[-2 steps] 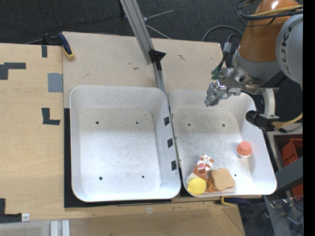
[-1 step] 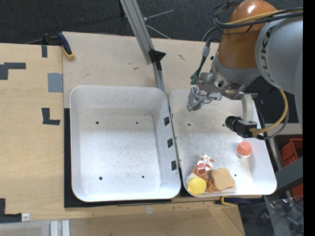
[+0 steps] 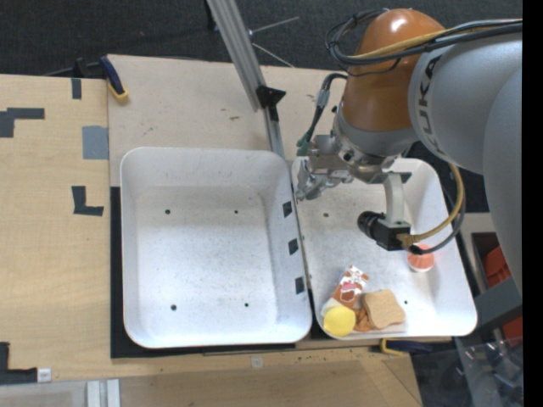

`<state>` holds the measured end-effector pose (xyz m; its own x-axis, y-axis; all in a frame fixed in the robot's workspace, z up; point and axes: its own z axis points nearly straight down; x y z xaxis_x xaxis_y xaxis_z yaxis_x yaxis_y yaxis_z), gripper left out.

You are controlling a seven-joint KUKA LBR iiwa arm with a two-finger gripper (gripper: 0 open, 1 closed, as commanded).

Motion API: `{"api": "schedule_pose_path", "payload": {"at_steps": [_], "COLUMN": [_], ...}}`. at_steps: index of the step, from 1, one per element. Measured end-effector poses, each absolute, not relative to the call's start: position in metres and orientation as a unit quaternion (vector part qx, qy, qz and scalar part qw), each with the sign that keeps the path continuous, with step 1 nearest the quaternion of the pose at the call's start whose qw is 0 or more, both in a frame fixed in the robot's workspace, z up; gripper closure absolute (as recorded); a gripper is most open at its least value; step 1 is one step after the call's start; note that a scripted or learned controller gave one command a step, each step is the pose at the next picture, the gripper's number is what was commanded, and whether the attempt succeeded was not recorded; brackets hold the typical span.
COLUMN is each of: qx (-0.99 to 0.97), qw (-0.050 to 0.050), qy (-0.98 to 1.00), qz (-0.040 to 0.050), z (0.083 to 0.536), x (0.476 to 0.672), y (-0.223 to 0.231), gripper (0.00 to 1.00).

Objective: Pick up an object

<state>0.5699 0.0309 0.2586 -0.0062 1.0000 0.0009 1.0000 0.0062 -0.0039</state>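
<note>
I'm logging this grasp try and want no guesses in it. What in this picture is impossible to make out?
- Gripper, camera view: too small and cluttered to tell how it is set or whether it holds anything.
- Right bin: its upper part is hidden by the arm's wrist.
- Pink object: partly covered by a cable, kind unclear.
- Packet by the yellow ball and brown piece: print too small to read.
</note>
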Motion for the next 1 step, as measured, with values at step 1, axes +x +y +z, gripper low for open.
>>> {"api": "schedule_pose_path", "payload": {"at_steps": [1], "qx": [-0.705], "qw": [0.002], "qy": [-0.709], "qz": [0.0012], "z": [0.2539], "x": [0.5497], "y": [0.0730], "gripper": [1.00]}}
